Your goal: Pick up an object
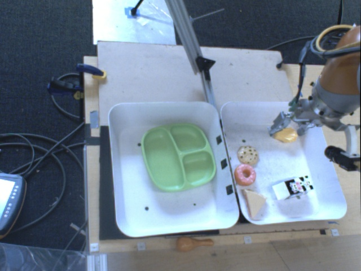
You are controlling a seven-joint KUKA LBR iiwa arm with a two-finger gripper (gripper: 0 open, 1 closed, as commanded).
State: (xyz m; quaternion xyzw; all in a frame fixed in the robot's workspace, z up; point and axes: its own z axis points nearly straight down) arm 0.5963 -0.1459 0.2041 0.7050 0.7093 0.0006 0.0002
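My gripper [289, 126] is low in the right bin [333, 208], near its back. A small yellow object [286, 135] lies directly under it, partly covered by the gripper. In the same bin a chocolate-chip cookie [247, 154] and a pink donut [245, 175] rest close to the left wall. A tan wedge like a sandwich slice [254, 202] lies at the front left. A white box with black spots [293, 187] sits at the front middle.
The left bin [124, 208] holds a green divided plate [179, 156]. A tan object [193, 243] lies on the bench in front of the bins. A grey pole [189, 33] slants down to the divider between the bins. Cables lie at the far left.
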